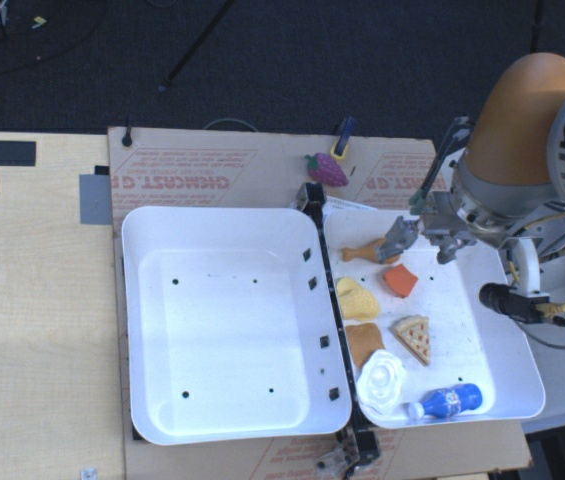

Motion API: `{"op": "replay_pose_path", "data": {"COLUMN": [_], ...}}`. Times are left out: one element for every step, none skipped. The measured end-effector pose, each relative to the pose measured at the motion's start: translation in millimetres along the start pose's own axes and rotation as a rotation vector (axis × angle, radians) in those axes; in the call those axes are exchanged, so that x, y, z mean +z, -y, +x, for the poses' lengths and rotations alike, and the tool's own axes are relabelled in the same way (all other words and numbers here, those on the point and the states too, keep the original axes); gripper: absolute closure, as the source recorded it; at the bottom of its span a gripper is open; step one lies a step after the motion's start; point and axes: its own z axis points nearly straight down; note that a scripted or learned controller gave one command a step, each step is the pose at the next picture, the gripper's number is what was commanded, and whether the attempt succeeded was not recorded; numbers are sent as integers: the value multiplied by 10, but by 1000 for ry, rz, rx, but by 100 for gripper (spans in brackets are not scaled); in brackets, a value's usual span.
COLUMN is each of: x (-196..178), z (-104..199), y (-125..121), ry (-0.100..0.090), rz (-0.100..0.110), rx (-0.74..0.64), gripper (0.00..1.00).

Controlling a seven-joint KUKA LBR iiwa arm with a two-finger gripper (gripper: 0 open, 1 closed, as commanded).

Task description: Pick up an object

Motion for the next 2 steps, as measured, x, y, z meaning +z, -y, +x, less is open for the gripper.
{"op": "replay_pose_path", "data": {"x": [593,1673], "z": [-748,-756], "y": [35,195], "ry": [1,-1], "rz": [5,2], "rx": [5,1], "gripper": [0,0]}}
